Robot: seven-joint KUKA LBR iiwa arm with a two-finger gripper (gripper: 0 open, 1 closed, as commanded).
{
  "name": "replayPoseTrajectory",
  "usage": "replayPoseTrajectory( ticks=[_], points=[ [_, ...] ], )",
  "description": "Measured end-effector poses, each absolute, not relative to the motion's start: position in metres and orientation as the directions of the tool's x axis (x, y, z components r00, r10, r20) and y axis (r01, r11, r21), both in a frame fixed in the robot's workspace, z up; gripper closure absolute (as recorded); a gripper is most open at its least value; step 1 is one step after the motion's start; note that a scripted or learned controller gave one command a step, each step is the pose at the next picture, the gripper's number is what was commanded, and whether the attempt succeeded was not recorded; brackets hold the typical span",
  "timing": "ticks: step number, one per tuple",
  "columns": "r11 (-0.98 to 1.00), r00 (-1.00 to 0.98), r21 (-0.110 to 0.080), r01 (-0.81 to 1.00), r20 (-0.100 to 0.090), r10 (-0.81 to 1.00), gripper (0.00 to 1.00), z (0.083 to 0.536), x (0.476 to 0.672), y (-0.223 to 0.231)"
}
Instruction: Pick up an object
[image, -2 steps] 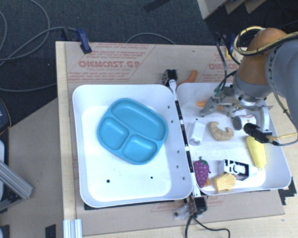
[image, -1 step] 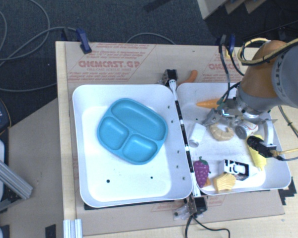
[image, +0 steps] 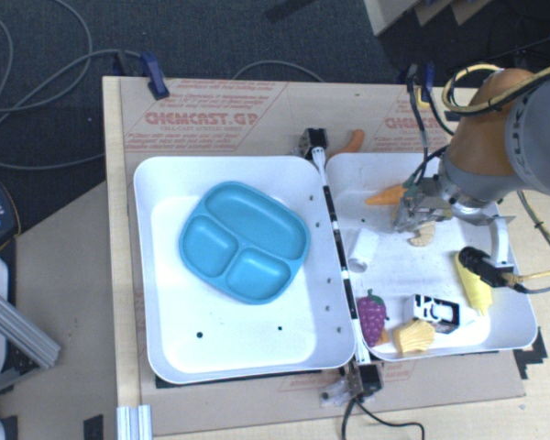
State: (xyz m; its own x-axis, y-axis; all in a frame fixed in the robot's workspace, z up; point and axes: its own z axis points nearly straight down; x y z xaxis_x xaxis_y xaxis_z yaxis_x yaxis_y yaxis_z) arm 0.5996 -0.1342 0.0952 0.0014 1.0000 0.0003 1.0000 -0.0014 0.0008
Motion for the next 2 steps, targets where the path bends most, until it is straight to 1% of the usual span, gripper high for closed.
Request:
replayPoseTrajectory(
  ticks=[1, 2],
  points=[
    [-0.001, 0.001, -0.001, 1.000, 0.001, 1.000, 0.00, 0.094, 0.599, -0.134],
    [-0.003, 0.003, -0.036, 0.999, 0.004, 1.000, 0.00, 0.084, 0.663, -0.138]
  ],
)
